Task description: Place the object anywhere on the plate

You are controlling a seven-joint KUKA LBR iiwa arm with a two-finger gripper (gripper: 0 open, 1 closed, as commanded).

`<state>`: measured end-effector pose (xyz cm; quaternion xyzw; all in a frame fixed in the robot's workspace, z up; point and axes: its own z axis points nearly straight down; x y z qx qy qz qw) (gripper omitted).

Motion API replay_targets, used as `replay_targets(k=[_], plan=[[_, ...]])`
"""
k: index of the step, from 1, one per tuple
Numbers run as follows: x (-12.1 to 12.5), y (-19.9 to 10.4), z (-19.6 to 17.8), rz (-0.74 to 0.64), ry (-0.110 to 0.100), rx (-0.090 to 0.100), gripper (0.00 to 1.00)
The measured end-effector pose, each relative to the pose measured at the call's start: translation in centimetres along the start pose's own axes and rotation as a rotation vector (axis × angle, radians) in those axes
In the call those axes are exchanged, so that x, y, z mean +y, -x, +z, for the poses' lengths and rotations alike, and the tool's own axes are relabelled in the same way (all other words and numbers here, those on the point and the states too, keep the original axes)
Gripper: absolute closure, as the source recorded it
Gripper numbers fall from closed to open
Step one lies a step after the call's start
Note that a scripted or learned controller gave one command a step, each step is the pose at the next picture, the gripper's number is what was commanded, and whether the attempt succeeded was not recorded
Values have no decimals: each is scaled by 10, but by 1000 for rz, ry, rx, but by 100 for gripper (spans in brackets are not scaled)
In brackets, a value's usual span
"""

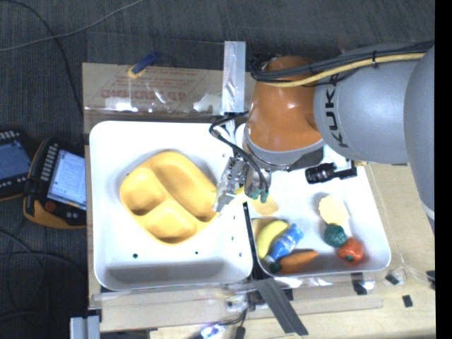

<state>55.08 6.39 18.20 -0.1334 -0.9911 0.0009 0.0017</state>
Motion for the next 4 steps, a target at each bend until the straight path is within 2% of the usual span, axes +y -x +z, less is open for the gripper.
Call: replay_targets(k=[1, 2, 3, 4], plan=[[1, -22, -76, -396, 3, -4, 100], [27, -69, 17, -122, 2, 3, 100], [-85, 24, -1, -72, 0, -3, 100], [-107, -31, 0, -234, 1, 1, 100]])
